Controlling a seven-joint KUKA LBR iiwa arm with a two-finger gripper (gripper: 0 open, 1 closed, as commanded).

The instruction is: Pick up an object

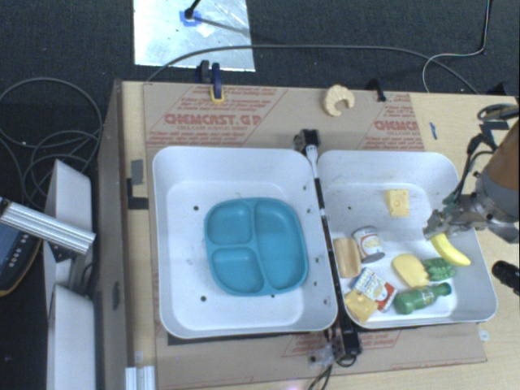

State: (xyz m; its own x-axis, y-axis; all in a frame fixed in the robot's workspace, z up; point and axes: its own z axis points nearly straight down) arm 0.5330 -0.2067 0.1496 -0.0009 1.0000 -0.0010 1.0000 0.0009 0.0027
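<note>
Even bright light, soft focus, faint shadows

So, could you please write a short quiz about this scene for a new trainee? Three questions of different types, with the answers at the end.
1. True or false: the blue divided plate lies in the left bin.
2. Multiple choice: which item is nearest to the hand? A) cheese slice B) banana C) small can
3. Fill in: the croissant lies outside both bins, on the ____ sheet behind them.

Key: 1 true; 2 B; 3 cardboard.
</note>
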